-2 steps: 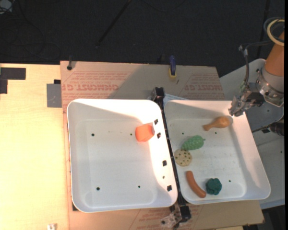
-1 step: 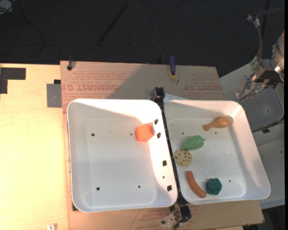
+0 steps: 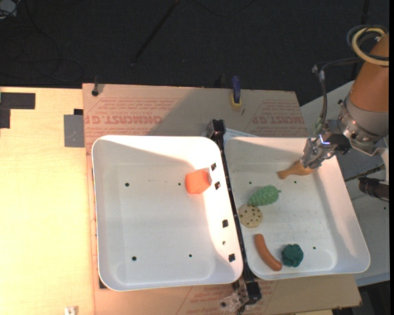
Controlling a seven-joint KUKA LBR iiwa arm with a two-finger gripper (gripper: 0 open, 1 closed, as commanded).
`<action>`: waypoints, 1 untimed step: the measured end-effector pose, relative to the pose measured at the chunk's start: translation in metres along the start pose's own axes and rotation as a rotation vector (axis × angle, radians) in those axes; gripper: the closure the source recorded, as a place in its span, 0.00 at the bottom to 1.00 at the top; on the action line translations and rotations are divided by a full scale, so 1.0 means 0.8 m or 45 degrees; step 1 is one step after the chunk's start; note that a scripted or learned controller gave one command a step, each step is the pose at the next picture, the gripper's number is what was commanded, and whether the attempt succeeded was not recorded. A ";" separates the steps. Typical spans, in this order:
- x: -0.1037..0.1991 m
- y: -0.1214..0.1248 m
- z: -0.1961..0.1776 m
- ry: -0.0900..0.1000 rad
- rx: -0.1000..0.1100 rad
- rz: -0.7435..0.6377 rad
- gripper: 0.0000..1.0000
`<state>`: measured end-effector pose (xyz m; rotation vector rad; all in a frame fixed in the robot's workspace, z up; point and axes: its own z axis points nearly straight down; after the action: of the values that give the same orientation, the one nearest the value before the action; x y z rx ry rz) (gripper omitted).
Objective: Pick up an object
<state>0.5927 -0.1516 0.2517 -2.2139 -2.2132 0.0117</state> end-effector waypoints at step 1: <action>-0.002 0.002 -0.021 -0.003 -0.012 0.000 1.00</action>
<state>0.5945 -0.1529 0.2689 -2.2196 -2.2197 0.0035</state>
